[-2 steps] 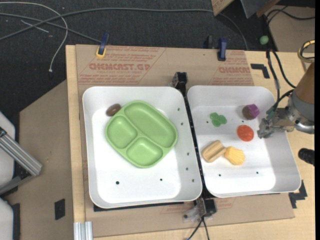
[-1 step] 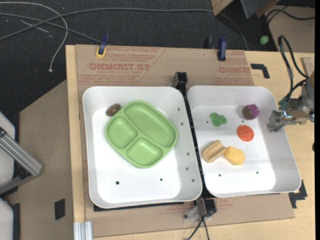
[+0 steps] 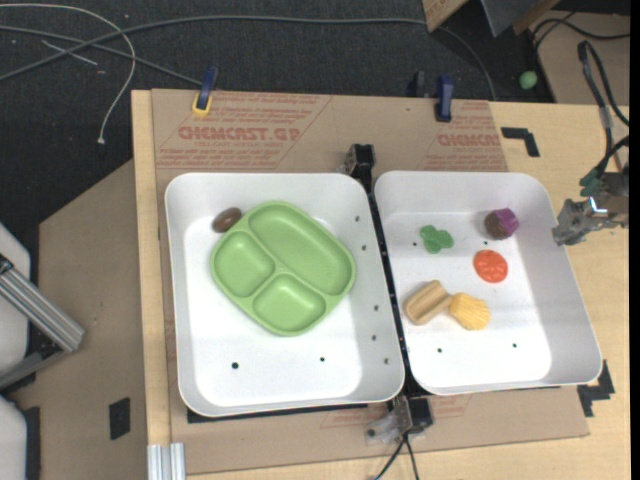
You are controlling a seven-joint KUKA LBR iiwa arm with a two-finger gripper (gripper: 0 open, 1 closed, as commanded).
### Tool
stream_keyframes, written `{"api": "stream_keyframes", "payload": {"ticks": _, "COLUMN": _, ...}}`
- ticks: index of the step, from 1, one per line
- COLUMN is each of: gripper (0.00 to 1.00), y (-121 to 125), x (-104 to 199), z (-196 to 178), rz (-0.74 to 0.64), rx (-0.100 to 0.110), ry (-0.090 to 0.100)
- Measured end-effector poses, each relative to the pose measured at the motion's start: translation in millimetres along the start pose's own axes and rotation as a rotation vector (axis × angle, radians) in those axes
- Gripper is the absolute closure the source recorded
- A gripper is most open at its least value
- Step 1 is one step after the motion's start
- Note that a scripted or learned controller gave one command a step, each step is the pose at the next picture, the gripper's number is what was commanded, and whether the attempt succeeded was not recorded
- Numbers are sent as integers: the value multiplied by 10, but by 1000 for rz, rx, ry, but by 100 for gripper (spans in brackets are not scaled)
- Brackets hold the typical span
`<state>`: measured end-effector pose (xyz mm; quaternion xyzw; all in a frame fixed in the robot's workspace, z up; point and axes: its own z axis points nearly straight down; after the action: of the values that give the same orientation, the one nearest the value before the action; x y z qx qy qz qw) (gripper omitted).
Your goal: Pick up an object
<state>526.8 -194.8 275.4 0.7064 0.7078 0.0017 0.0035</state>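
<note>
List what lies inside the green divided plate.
The green divided plate shows three bare compartments. A small brown object lies beside its rim, in the left bin. Anything beneath the plate is covered.

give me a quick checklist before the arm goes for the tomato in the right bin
1. Tomato in view in the right bin, nothing covering it: ok.
2. Room around it: apart from the purple piece, broccoli, bread and yellow piece: ok.
3. Gripper over the tomato: not ok, it sits at the bin's right edge.
4. Fingers ready to grasp: cannot tell.
5. Green tray and brown piece lie in the left bin, away from the path: ok.
</note>
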Motion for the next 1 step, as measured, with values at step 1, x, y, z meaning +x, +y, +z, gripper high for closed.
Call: {"api": "stream_keyframes", "payload": {"ticks": 1, "gripper": 100, "y": 109, "x": 529, "z": 158, "rz": -4, "rx": 9, "ry": 5}}
